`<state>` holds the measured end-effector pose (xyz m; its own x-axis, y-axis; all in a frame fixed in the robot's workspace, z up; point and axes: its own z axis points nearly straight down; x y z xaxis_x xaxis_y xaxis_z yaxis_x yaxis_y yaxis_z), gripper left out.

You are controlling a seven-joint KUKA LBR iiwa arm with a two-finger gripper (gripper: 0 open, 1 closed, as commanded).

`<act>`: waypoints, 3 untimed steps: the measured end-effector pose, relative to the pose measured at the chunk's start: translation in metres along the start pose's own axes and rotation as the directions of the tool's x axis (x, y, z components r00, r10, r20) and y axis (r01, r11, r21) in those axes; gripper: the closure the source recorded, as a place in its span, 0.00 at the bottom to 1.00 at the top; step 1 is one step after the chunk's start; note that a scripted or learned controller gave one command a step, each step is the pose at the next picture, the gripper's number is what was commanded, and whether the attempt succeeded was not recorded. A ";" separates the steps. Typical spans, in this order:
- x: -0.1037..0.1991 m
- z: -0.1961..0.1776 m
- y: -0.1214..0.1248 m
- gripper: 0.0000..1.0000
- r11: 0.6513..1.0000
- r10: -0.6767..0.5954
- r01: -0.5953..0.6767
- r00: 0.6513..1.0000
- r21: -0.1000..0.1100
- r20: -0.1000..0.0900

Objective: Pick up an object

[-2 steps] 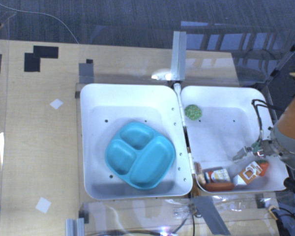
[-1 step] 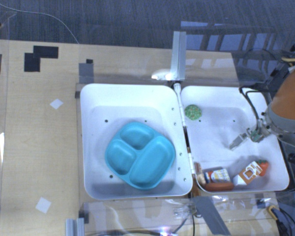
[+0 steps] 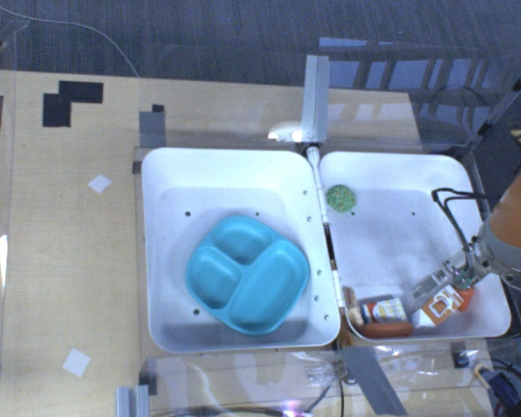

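Orange-and-white carton (image 3: pixel 445 304) lay in the near right corner of the right bin (image 3: pixel 391 233), directly under the gripper (image 3: pixel 447 281), which sat low over it; couldn't tell whether the gripper was apart or together, or whether it had contact with the carton. Just left of it, along the bin's near wall, sat a small orange-labelled packet (image 3: pixel 385 307) with a red-brown sausage-shaped item (image 3: pixel 385 327) touching its near side. Green round ball (image 3: pixel 340 198) sat at the far left of the same bin, close to the divider. Arm (image 3: pixel 514 224) came in from the right. Left bin (image 3: pixel 169 259) held a blue three-compartment plate (image 3: pixel 247 273), roughly centred, tilted. Both bins sat on the bench (image 3: pixel 61 259).
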<state>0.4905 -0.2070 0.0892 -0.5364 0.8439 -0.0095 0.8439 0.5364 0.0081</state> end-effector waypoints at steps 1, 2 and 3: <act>-0.011 0.002 0.103 0.00 0.993 0.119 -0.119 0.993 -0.001 -0.004; -0.005 -0.018 0.009 0.00 0.987 0.158 -0.158 0.987 0.006 -0.005; 0.042 -0.001 0.027 0.00 0.988 0.154 -0.154 0.988 -0.002 0.001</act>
<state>0.4911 -0.1571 0.0897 -0.4000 0.9165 -0.0096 0.9164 0.4001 0.0113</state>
